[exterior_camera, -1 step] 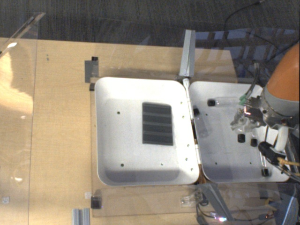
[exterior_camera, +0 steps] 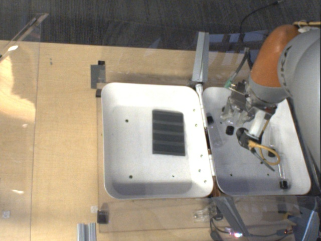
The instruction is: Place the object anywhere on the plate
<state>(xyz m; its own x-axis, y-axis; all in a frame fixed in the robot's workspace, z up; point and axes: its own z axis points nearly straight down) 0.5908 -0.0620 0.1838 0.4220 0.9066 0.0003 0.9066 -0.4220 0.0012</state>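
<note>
Currently | arm reaching into right bin (exterior_camera: 296, 185), gripper (exterior_camera: 231, 115) hovering low near its left wall | finger state: cannot tell | dark ridged plate (exterior_camera: 168, 132) lying in left bin (exterior_camera: 115, 134), bearing nothing | object to place not identifiable | placing not yet done

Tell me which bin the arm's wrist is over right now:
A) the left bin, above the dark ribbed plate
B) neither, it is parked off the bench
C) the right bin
C: the gripper hangs over the right bin, while the dark ribbed plate lies alone in the left bin.
</note>
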